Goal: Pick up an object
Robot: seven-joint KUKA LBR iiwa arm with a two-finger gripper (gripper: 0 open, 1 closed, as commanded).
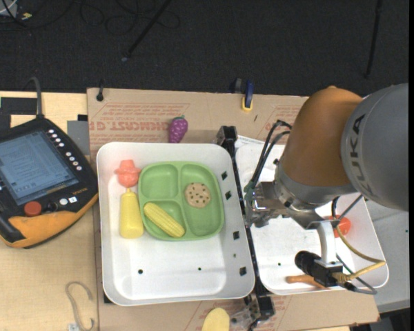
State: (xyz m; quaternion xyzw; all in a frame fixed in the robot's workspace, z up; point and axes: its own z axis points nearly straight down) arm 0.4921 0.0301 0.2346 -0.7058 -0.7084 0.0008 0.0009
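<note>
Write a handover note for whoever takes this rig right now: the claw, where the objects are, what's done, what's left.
Claw: over the right bin, near its left wall; no object seen in it.
Left bin: green plate holding a cookie and corn; a yellow bottle and a pink-red toy lie beside the plate.
Right bin: an orange stick-like item near the front edge, and a small red-orange item toward the right side.
Done: nothing visibly picked up.
Left: grasp one object and lift it.
</note>
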